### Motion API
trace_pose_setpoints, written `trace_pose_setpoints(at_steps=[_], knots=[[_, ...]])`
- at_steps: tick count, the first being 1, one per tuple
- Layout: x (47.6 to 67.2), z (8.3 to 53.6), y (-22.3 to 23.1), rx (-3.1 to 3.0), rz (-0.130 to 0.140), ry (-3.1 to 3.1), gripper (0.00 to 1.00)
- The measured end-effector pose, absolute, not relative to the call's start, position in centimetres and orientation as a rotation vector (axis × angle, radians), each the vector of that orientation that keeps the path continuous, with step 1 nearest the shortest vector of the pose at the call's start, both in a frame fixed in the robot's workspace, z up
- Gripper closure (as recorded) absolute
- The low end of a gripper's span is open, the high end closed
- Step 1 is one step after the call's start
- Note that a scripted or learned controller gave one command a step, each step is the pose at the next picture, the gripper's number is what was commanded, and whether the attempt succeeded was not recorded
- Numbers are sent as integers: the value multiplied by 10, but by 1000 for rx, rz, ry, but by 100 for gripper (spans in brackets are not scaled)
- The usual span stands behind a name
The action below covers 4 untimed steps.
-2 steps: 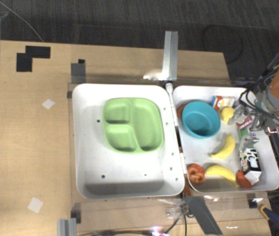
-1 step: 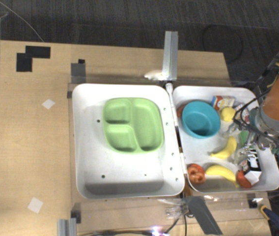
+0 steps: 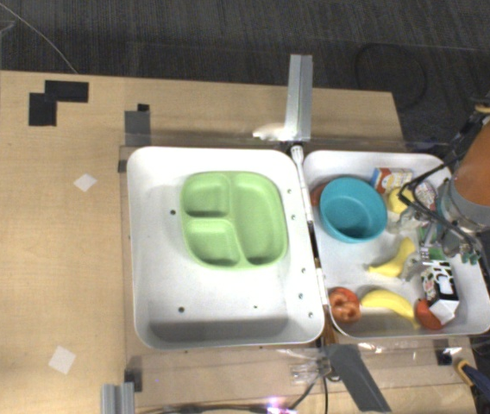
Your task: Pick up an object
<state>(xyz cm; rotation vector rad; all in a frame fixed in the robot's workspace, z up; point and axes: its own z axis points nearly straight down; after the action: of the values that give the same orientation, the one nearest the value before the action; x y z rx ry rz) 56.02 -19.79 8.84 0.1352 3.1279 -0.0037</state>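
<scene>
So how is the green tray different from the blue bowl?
The green tray is a rounded square split into three sections; the blue bowl is round with one deep hollow. The green tray looks wider and shallower than the blue bowl. The green tray sits alone in the left bin; the blue bowl shares the right bin with bananas and other things. Both look empty and sit upright.

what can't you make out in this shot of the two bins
- Two-finger gripper, camera view: finger state unreadable amid cables and clutter.
- Small red-and-white packet: label too small, partly behind the round blue plastic bowl.
- Grey arm with orange band: cut off by the right edge.
</scene>
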Motion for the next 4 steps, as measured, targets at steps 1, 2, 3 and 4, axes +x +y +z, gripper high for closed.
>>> trace_pose_setpoints(at_steps=[1, 2, 3, 4], knots=[[574, 88, -176, 257, -4, 3118, 0], [592, 89, -147, 527, -36, 3081, 0], [608, 88, -144, 697, -38, 3076, 0], [605, 88, -143, 837, -47, 3040, 0]])
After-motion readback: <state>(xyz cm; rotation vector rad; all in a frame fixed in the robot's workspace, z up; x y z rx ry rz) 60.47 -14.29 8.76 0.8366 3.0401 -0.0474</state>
